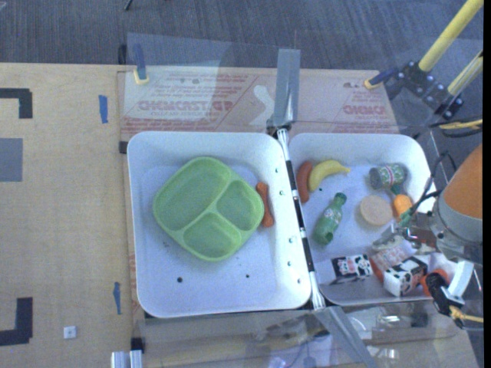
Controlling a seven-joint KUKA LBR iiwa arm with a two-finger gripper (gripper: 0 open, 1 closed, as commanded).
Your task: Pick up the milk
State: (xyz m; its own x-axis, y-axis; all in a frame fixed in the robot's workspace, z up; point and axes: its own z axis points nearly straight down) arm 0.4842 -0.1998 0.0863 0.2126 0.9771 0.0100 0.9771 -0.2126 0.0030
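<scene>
In the camera view, the milk [351, 267], a small carton with black-and-white cow patches, lies on its side near the near edge of the right bin [418, 153], its long axis running roughly left to right. A second white carton-like block [404, 276] sits just to its right. The gripper [410, 245] hangs over the near right corner of the same bin, amid a cluster of small things, and whether it is open or closed cannot be told from here; nothing can be seen held in it. The milk lies to the gripper's left and slightly nearer the camera, close by. Judged from this, the coming move calls for a short shift left, closing across the carton's short width. Elsewhere in that bin are a green bottle [329, 218] and a banana [325, 172]; the left bin [153, 282] holds a green divided plate [209, 207].
</scene>
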